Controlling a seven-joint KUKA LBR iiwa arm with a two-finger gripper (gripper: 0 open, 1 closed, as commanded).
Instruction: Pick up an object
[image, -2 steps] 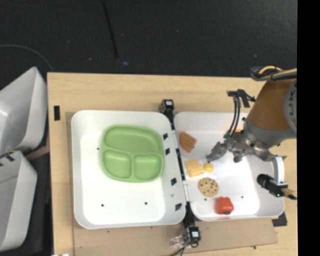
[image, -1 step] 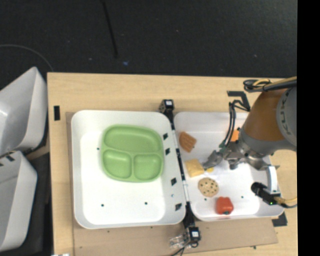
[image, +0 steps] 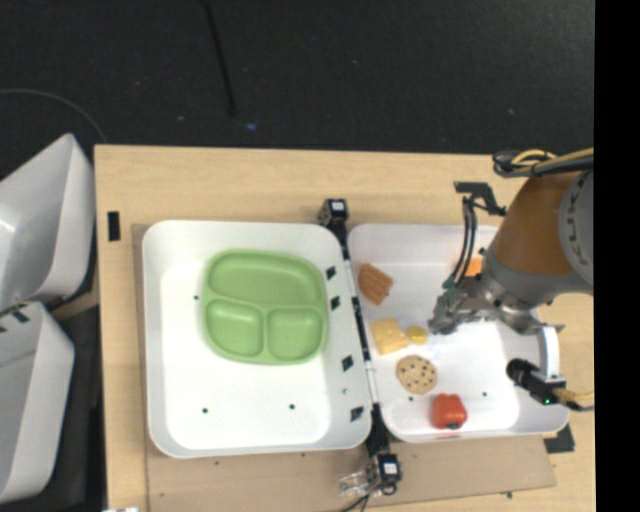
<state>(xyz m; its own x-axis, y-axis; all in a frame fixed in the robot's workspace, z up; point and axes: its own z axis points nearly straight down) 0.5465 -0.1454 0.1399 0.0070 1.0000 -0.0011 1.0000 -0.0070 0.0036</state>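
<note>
A small yellow food piece (image: 417, 335) lies just beside the grey arm's hand (image: 443, 320) in our right white bin (image: 500, 420). We cannot tell the hand's state.

Divided plate (image: 265, 305) lies in left bin (image: 170, 400); right bin (image: 500, 425) holds bread piece (image: 374, 283) farthest back, cheese wedge (image: 390, 336) before it, cookie (image: 416, 374) nearer, pepper (image: 448, 410) at front; gripper (image: 445, 315) just right of cheese wedge.

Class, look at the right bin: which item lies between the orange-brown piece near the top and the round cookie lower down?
The camera view shows a yellow block between the orange-brown piece and the cookie.
</note>
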